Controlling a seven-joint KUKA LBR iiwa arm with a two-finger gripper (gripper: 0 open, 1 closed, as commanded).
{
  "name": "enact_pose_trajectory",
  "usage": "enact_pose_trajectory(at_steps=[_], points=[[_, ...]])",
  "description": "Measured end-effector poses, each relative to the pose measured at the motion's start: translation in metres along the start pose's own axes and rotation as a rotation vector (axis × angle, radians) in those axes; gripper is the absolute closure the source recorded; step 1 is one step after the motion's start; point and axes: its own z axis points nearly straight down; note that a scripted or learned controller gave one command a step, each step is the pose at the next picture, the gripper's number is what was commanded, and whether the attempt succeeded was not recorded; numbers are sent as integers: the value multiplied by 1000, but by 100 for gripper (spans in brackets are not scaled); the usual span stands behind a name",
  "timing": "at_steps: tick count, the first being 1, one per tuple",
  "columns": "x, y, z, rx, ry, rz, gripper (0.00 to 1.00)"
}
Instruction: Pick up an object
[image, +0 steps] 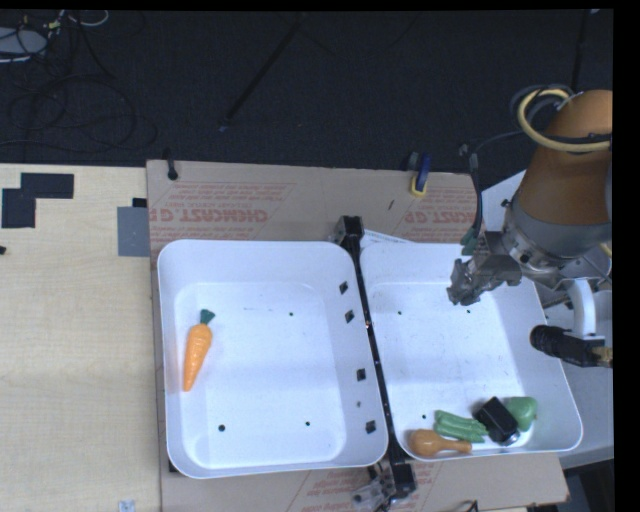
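The gripper (468, 290) hangs over the far part of the right bin (430, 340), above bare white floor, and whether its jaws are open or shut cannot be told from this slant. The things nearest to it lie bunched in the near right corner of that bin: a green pod-shaped toy (460, 426), a small black block (497, 419), a green rounded piece (521, 409) and an orange-brown pear-like toy (437, 443). They touch or overlap one another and press close to the near rim, which leaves little room for fingers to come down on either side. All look like light, stiff, smooth plastic, likely to slip or roll if pinched off centre. The toy carrot (196, 350) in the left bin (260, 420) lies alone near the left wall, with open floor to its right; a grip across its thick middle looks the safer choice, though the arm must cross the divider (365, 340).
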Motion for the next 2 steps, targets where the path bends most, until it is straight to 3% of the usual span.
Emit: enact_pose_trajectory(at_steps=[1,2], points=[[114,81,-36,-13,2,-12,100],[197,84,-41,-6,1,-8,100]])
